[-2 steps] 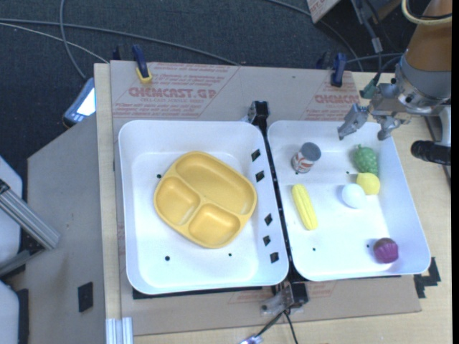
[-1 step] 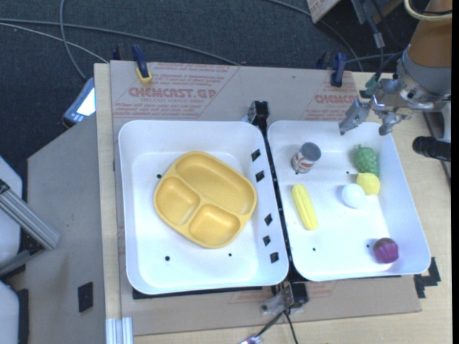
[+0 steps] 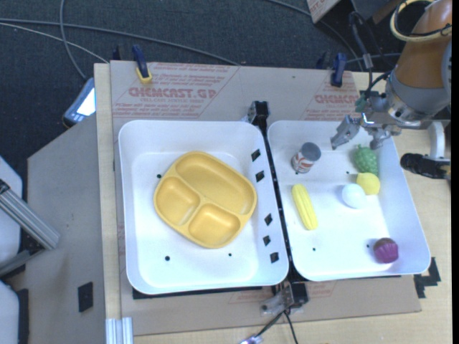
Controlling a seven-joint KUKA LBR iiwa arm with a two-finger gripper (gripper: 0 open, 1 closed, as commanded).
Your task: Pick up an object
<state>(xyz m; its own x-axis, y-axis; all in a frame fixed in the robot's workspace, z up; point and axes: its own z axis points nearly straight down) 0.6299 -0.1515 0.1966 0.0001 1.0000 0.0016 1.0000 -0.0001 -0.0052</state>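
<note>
My gripper (image 3: 361,135) hangs over the far part of the right bin (image 3: 409,213), fingers spread apart with nothing between them. Just below it lies a green bumpy object (image 3: 366,160), with a yellow lemon-like piece (image 3: 369,183) and a white egg (image 3: 353,196) beside that. A small can (image 3: 306,158) with a grey lid stands to the gripper's left. A yellow corn cob (image 3: 305,206) lies near the bin's left side. A purple round object (image 3: 386,250) rests at the near right corner.
The left bin (image 3: 136,213) holds a yellow divided plate (image 3: 204,199). A black ridge with clips (image 3: 267,192) separates the two bins. Blue clamps (image 3: 142,67) hold the cardboard at the bench's far edge.
</note>
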